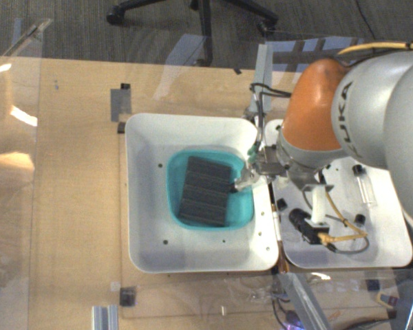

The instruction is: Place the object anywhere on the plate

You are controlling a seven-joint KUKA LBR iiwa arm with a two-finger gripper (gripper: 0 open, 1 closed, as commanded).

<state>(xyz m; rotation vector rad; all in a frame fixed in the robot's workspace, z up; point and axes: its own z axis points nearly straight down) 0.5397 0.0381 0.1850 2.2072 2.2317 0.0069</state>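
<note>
A dark ridged block (pixel 206 190) lies on the teal plate (pixel 176 184) in the left bin (pixel 144 205). The gripper (pixel 242 179) sits at the block's right edge, over the plate's right side. It looks very close to the block. I cannot tell how wide it is or whether it holds the block.

Black letters "UKA" readable on the grey arm (pixel 372 108), running sideways just past the orange band (pixel 316 108), first letter of the brand cut off from sight, no other lettering legible anywhere
</note>
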